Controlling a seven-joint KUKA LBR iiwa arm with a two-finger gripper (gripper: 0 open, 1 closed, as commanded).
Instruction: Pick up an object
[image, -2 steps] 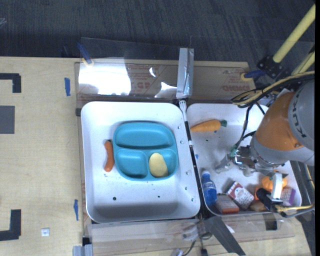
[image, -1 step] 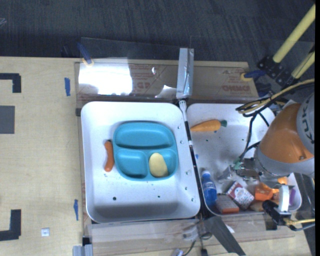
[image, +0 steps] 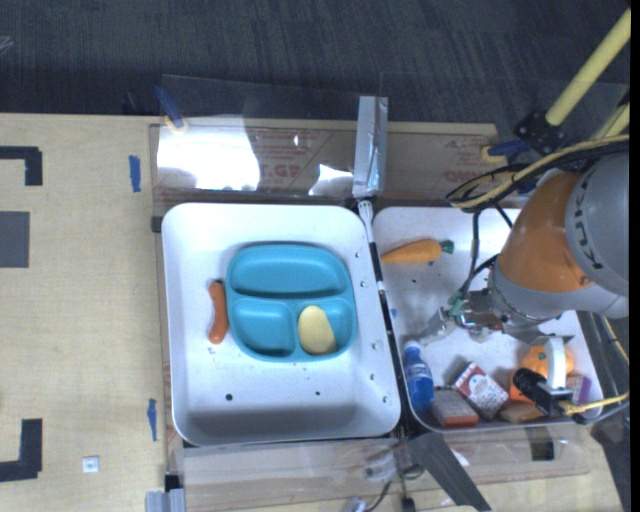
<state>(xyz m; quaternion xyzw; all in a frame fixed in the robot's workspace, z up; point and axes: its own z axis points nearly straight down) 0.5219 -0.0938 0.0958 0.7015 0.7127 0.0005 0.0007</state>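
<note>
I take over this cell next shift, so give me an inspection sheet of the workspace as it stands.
Surface: wooden bench bearing a left bin and a right bin.
Job's things: carrot, blue bottle, red-white packet in right bin.
Clutter: blue divided tray holding a yellow lemon-like item; orange sausage-like item beside the tray.
Grippers: gripper low over right bin, grasp unclear.
Cables: yellow and black cables behind arm.
Surroundings: dark floor.
</note>
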